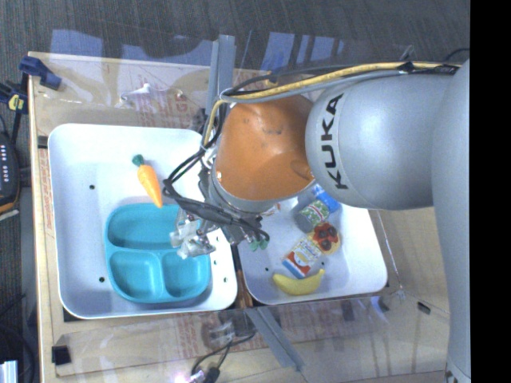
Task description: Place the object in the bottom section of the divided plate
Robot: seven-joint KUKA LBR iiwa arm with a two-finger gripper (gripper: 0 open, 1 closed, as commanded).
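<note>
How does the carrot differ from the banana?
The carrot is orange with a green top; the banana is plain yellow. The carrot is straight and tapered, the banana curved. The carrot lies in the left bin just above the blue plate; the banana lies in the right bin near its front edge, beside small packets. Both look like toy food, apart from the gripper.

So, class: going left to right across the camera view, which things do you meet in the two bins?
Carrot → blue divided plate → claw → banana → snack packet → can.
</note>
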